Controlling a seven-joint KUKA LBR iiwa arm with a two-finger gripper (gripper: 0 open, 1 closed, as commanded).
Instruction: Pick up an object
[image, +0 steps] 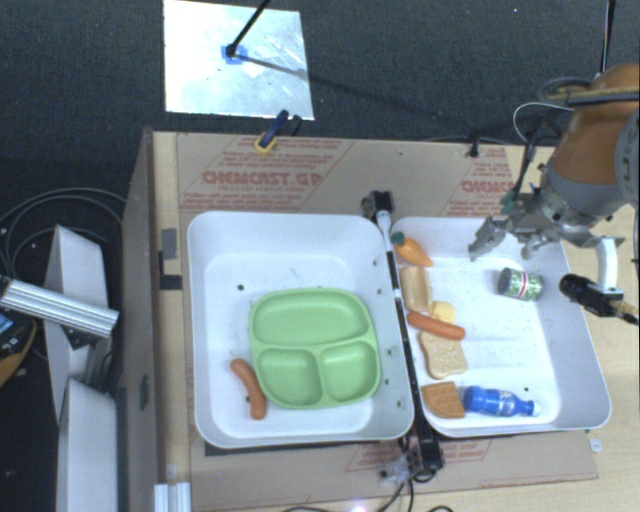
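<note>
Blue bottle (497, 402) lies low right. Gripper (510, 237), upper right, hangs spread wide with nothing in it above the can (520, 283); picking is not done.

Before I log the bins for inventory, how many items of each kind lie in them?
Sausages: 2
Carrot: 1
Bread pieces: 3
Cheese bit: 1
Blue bottle: 1
Can: 1
Green tray: 1
Total: 10
</note>
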